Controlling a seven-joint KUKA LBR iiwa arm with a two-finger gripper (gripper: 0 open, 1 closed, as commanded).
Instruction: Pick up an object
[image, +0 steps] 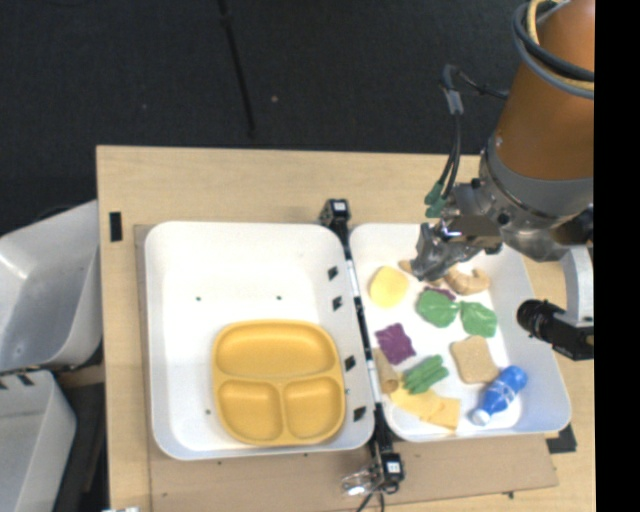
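Note:
The right bin (535, 405) holds several small toy foods: a yellow lemon-like piece (390, 287), two green leafy pieces (437, 308) (479, 319), a purple piece (395, 343), a green pod (426, 374), a tan bread slice (472, 359), a yellow cheese wedge (432, 408), a blue bottle (500, 393) and a beige piece (466, 281). My gripper (432, 262) hangs low over the back of this bin, just above the beige piece and right of the lemon. Nothing shows between its tips.
The left bin (180, 300) bears a yellow divided plate (278, 382) at its front. A black clip (335, 211) sits at the top of the divider between the bins. Wooden bench (200, 180) surrounds both.

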